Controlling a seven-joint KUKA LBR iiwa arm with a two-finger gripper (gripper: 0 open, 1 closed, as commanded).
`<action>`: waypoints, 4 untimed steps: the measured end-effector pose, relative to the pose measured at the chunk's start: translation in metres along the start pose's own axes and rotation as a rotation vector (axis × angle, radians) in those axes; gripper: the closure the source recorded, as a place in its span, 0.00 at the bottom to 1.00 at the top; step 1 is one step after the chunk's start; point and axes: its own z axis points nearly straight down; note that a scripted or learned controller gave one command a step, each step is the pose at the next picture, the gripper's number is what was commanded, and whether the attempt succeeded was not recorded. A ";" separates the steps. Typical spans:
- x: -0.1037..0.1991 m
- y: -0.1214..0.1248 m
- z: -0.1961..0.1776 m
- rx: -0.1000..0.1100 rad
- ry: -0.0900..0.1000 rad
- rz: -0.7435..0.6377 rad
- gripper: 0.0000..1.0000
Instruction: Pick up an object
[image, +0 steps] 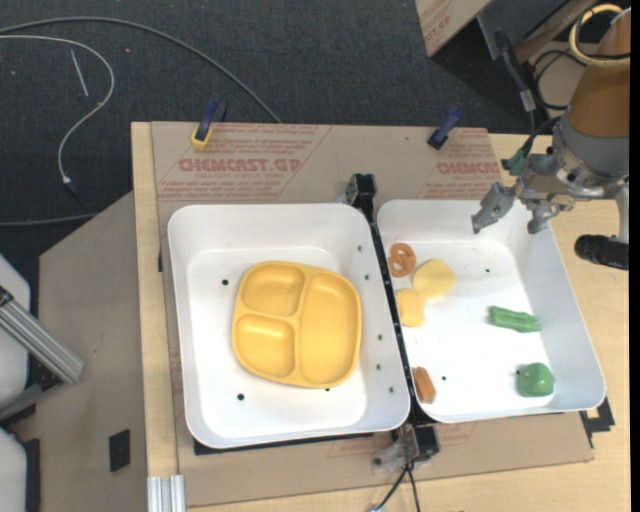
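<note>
Above the far right corner of the right bin (560, 262), the gripper (513, 213) hangs with its two grey fingers (490, 212) spread apart and nothing between them. One finger points down over the bin's far rim, the other (540, 215) sits further right over the same rim. Behind them the grey wrist rises into the orange band of the arm (600, 95), which comes in from the upper right corner of the view.

Nearest the fingers, toward the bin's left side, lies a small brown pretzel-shaped ring (402, 259). Just beside it to the right sits a pale yellow rounded piece (434, 279), and touching that from below is a darker yellow-orange piece (410, 307). Well apart from these, toward the right wall, a long green vegetable (514, 320) lies on its side, and nearer the front right corner stands a green pepper (535, 380). A small orange-brown sausage-like piece (423, 384) lies against the bin's left wall near the front.

Beside it, the left bin (200, 250) holds a yellow divided plate (297, 324) with three compartments, lying flat in the middle. Both bins rest on a brown cardboard sheet (290, 160) on the bench, held at the far edge by two blue clamps (208, 120).
</note>
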 end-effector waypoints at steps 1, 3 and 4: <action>0.000 0.002 -0.008 -0.013 -0.002 -0.003 0.00; 0.001 -0.001 0.118 -0.006 0.000 -0.002 0.00; 0.002 0.002 0.153 -0.016 0.000 -0.002 0.00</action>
